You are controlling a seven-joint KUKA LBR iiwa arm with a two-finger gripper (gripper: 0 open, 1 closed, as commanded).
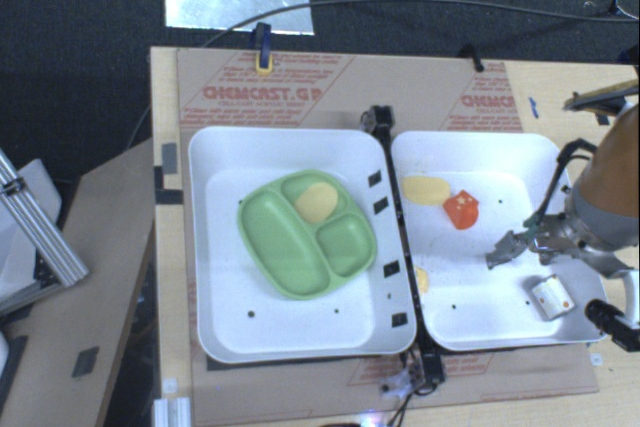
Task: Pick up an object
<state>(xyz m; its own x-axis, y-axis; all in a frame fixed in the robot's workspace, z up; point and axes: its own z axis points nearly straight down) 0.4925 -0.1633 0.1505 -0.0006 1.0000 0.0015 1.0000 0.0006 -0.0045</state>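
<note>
Status: pick not yet made, as far as the view shows — nothing is lifted, and every loose item sits on a bin floor. The gripper (503,250) hangs low over the right bin (480,330), reaching in from the arm's side, its dark fingertips pointing toward the bin's centre. Nothing shows between the fingers. How far they are spread cannot be told at this res., so the hand's state is left as undetermined; no contact with any item is visible. Candidates rel. to the hand: a red object (461,209) lies near, up and to the left of the tips, clear of them. A pale yellow object (426,189) lies just beyond the red one, touching or nearly touching it — which, I cannot say. A small white cylinder (550,296) lies near the hand on the opposite side, below and toward the arm, partly under the wrist's line. A small yellow piece (421,280) sits further off, by the divider wall between bins. Well apart from the hand, the left bin (215,245) holds a green divided plate (290,250) with a yellowish item (317,202) in its upper compartment. Judgement: approach stage only. Remaining — descend onto a target, prob. the red object as nearest ahead of the tips, close, lift.
</note>
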